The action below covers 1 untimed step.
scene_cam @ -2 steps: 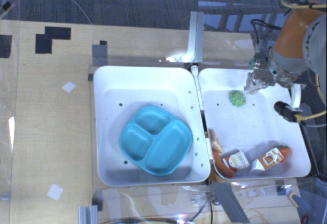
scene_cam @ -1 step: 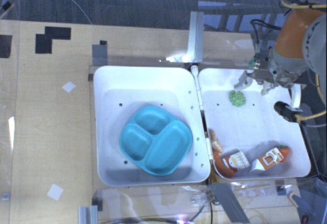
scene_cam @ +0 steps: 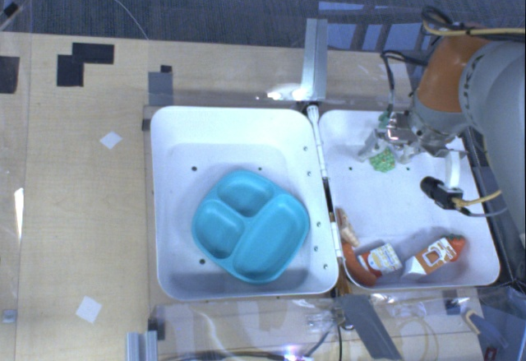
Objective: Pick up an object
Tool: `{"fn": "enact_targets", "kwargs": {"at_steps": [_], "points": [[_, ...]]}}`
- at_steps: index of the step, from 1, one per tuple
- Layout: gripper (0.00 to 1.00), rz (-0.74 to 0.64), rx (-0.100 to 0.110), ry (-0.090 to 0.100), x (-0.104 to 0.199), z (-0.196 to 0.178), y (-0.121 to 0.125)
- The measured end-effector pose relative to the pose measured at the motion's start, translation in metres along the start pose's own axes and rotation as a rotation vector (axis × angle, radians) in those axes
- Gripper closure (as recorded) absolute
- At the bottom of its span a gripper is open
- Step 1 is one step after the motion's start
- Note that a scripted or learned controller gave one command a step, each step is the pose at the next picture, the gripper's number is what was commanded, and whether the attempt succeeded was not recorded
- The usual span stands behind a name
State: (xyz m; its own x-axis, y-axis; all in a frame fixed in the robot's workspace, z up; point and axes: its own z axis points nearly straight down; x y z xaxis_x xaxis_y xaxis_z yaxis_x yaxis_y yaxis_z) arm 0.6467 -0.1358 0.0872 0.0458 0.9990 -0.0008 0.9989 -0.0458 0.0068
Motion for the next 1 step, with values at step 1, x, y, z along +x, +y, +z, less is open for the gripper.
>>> {"fn": "enact_targets", "kwargs": {"at_steps": [1], "points": [[1.0, -0.002, -0.007, -0.001, 0.0004, -0.013, 0.0024]]}}
